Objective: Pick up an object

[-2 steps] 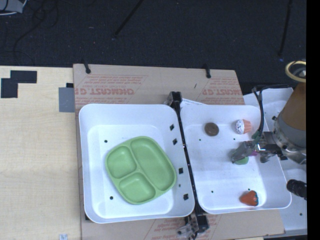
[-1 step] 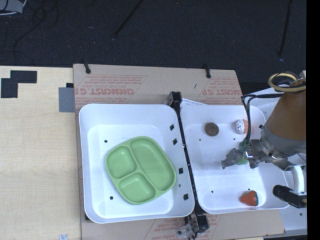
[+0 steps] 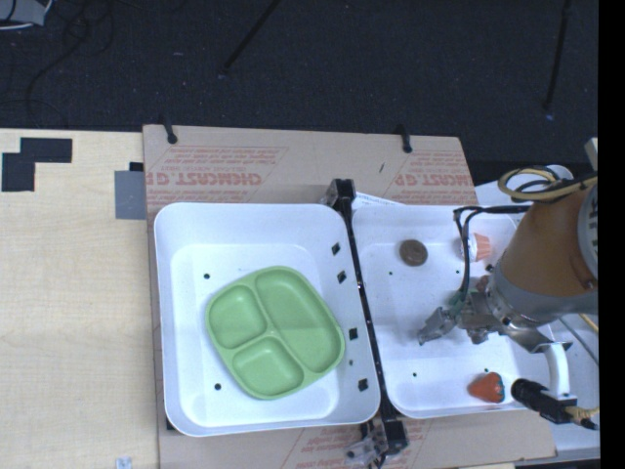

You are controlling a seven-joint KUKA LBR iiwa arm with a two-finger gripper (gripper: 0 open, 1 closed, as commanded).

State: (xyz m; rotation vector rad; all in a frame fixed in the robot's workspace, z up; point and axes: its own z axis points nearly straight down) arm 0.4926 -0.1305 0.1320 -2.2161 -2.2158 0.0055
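Nearby, gripper (image 3: 435, 328) low in right bin (image 3: 430, 399); finger state: cannot tell. Small brown disc (image 3: 414, 252) far side: probably light, stiff, flat; best pinched across its edges.

A green divided plate (image 3: 274, 332) lies flat in the left bin (image 3: 186, 233). It has rounded corners and three compartments, sits turned at a slant to the bin's walls, and fills much of the bin's floor toward the near right part.

In the right bin (image 3: 430, 399) a small round brown disc (image 3: 414, 252) lies flat on the floor near the far wall, well apart from the other things. An orange-red object (image 3: 486, 389), small and rounded, rests near the bin's near right corner, just beside a black part of the arm. A small pale orange and white item (image 3: 480, 248) sits by the far right side, partly hidden by cables, too blurred to identify.
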